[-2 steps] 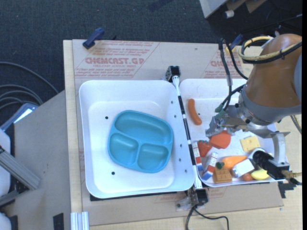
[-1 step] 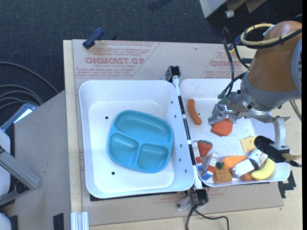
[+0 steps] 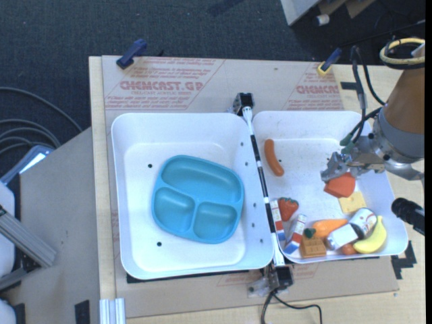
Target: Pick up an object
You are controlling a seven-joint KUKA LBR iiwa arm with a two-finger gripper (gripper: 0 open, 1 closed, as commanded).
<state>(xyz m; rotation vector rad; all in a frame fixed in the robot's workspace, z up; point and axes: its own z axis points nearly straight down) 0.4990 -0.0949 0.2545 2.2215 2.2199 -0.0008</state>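
Floor: dark blue-grey carpet (image 3: 61,25) is running around the bench, with grey cables (image 3: 27,123) looping over it at the left.
Bench: a pale board (image 3: 175,83) printed with red lettering is carrying both bins; a blue clamp (image 3: 130,53) is gripping its far left corner and another blue clamp with a yellow tip (image 3: 329,61) is sitting at the far right.
Left bin: the white left bin (image 3: 128,181) is holding a blue divided plate (image 3: 197,198), lying flat near the middle, three compartments facing up.
Right bin: the white right bin (image 3: 304,130) is sitting just beside the left one, their rims touching along the centre line.
Arm: the grey arm with its orange band (image 3: 410,103) is reaching in from the right over the right bin.
Gripper: the gripper (image 3: 341,169) is hanging directly over an orange-red wedge-shaped piece (image 3: 340,185); whether its fingers are spread or closed cannot be told from this slant, and contact with the piece is possibly there but unclear.
Right bin contents, far side: a hot dog (image 3: 273,157) is lying alone, well apart from the rest.
Right bin contents, near side: a banana (image 3: 375,238), a small white bottle (image 3: 352,229), a carrot (image 3: 327,227), a strawberry (image 3: 288,208), a yellow cracker (image 3: 354,202) and a brown square biscuit (image 3: 313,248) are crowding together along the near edge, several touching.
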